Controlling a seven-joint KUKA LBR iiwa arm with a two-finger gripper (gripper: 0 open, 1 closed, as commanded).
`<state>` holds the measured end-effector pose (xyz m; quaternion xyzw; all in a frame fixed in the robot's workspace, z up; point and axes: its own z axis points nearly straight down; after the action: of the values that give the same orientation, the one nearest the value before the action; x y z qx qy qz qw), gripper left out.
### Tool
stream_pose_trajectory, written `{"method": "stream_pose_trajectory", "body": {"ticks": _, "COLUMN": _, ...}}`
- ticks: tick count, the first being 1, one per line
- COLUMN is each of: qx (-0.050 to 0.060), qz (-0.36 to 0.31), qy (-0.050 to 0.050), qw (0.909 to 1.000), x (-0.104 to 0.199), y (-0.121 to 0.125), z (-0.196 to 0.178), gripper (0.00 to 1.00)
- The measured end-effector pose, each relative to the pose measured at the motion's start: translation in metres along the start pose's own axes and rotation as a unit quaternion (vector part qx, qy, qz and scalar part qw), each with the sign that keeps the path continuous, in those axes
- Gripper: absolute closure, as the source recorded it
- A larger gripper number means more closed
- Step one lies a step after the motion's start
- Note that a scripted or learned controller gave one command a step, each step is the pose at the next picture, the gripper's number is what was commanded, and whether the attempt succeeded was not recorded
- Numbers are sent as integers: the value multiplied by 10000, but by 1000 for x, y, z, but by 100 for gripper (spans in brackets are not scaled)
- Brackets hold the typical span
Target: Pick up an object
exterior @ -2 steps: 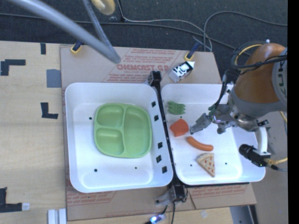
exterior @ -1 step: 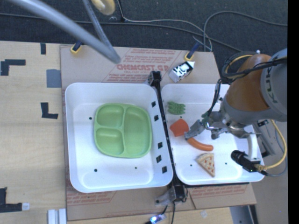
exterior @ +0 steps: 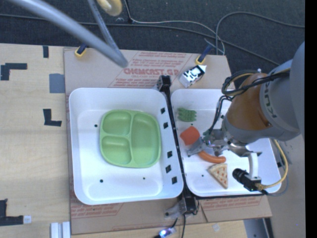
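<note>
Two white bins (exterior: 79,133); one green tray (exterior: 130,138); four food items (exterior: 218,174).

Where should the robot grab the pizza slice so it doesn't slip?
Probably across the two slanted sides of the pizza slice, near its wide crust end, coming straight down from above. It lies flat in the right bin, so only its edges offer grip. The sausage lies close above its tip.

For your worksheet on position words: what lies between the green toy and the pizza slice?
In the camera view, the red piece and the orange sausage lie between the green toy and pizza slice.
</note>
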<state>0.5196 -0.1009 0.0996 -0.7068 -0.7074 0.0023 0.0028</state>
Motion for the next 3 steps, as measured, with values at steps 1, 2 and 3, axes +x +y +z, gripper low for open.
{"method": "stream_pose_trajectory", "body": {"ticks": 1, "qx": -27, "qz": 0, "qy": -7, "qw": 10000, "x": 0, "y": 0, "z": 15, "gripper": 0}}
{"method": "stream_pose_trajectory", "body": {"ticks": 2, "qx": -40, "qz": -2, "qy": -13, "qw": 10000, "x": 0, "y": 1, "z": 4, "gripper": 100}}
{"method": "stream_pose_trajectory", "body": {"ticks": 3, "qx": -44, "qz": -2, "qy": -3, "qw": 10000, "x": 3, "y": -9, "z": -50, "gripper": 100}}
